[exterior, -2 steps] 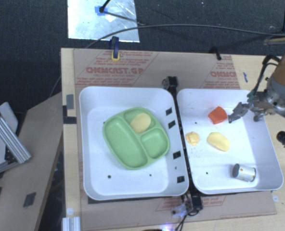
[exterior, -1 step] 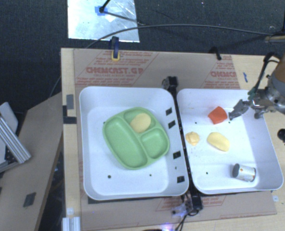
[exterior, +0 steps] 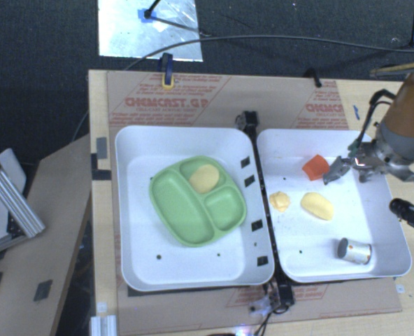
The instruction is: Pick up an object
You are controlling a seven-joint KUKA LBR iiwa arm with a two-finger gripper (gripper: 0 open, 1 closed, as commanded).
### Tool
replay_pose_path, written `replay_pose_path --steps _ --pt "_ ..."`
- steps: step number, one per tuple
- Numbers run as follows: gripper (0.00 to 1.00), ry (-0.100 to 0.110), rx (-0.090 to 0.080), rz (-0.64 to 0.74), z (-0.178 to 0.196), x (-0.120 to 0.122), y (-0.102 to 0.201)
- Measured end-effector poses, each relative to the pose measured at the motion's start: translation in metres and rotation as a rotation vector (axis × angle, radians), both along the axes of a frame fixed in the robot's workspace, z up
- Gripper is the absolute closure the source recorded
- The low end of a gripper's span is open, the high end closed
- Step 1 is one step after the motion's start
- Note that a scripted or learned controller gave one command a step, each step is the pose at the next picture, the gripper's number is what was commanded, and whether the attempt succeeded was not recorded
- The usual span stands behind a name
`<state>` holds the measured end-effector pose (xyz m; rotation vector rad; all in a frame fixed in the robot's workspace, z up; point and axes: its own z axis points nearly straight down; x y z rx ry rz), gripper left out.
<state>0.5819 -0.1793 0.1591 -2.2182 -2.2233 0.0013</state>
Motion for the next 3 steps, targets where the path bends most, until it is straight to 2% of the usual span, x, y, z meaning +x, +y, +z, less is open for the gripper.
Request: replay_pose_path --steps 1,2,3 --pt "0.0 0.001 0.0 -0.001 -0.048 -0.01 0.0" --pt "0.0 -0.006 0.001 -0.002 -0.073 -0.007 0.001" --pt "1.0 -0.014 -0.001 0.0 -0.06 -0.005 0.001"
